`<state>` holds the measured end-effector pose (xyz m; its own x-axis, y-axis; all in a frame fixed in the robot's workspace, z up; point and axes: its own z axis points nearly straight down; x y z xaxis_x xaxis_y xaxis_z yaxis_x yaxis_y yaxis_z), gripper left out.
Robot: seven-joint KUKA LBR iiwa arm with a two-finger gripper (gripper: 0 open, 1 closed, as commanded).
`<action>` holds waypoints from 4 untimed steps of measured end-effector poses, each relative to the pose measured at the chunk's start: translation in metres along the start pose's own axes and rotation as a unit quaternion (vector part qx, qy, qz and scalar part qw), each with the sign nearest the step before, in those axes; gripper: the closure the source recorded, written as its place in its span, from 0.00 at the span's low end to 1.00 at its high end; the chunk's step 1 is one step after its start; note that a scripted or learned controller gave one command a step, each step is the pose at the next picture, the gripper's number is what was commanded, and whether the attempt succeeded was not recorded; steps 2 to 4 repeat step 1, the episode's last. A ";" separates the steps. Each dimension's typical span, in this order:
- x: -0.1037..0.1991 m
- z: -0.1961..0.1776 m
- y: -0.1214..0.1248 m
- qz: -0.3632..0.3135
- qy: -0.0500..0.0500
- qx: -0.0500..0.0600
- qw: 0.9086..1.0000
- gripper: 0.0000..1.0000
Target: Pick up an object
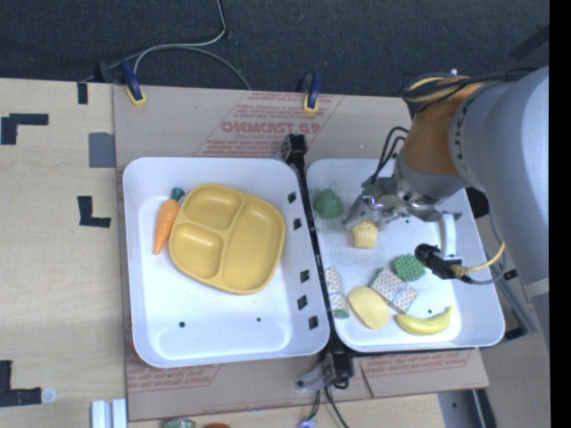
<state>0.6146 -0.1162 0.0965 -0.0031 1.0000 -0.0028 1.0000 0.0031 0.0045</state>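
We see the tool (370,210) low in the right bin (486,324), its fingers spread open, right above a small yellow block (364,234); nothing sits between the fingers and we can't tell if they touch the block. Taking the block as landmark: a green round piece (328,203) lies just to its upper left, near the wall between the bins; a green studded piece (408,267) is down to its right, touching a checkered pad (392,288); a pale yellow lump (368,307) is below it, and a banana (423,321) is further down to the right, near the bin's front edge. A patterned strip (335,291) lies down to the left against the wall. The left bin (214,341), well to the block's left, holds a yellow tray (227,237) with a carrot (164,225) touching its left edge. Both bins sit on cardboard on the counter (45,266).
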 end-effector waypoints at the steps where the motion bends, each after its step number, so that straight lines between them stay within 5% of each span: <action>1: 0.083 -0.089 -0.020 0.000 0.002 0.002 1.000 1.00; 4: 0.083 -0.089 -0.020 0.000 0.002 0.002 1.000 1.00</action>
